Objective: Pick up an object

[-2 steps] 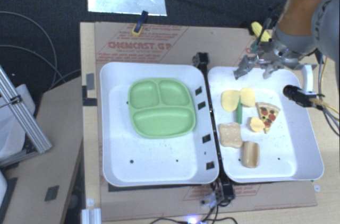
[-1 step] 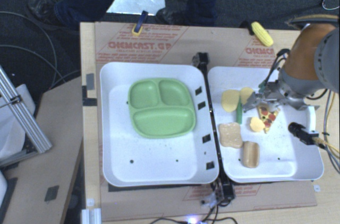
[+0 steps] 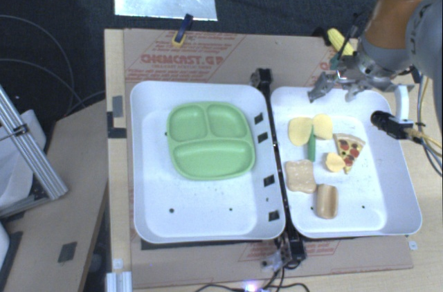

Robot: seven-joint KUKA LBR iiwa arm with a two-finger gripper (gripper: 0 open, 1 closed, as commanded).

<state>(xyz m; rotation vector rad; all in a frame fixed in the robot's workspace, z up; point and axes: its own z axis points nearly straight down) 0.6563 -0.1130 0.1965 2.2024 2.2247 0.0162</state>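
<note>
Right now the tool (image 3: 335, 86) hangs over the far edge of the right bin (image 3: 394, 207), its two fingers spread apart with nothing between them. All the pickable items lie in that bin, clustered toward its left half: a pale yellow slice (image 3: 299, 131) and a yellow round piece (image 3: 322, 125) near the far side, a thin green stick (image 3: 312, 146) between and just below them, a toy pizza slice (image 3: 349, 147) toward the middle with a small yellow lump (image 3: 334, 162) touching its near side, a tan bread slice (image 3: 300, 176) and a brown bread roll (image 3: 326, 201) nearest the front edge. The left bin (image 3: 149, 214) carries a green divided plate (image 3: 210, 140).

The crowding looks like the main risk. A descent onto the yellow pieces could catch the green stick too, or nudge one item aside and close on air. The flat slices lie low against the bin floor, so the fingers may slide over them. The roll, standing thicker and a little apart, seems the safer target.
</note>
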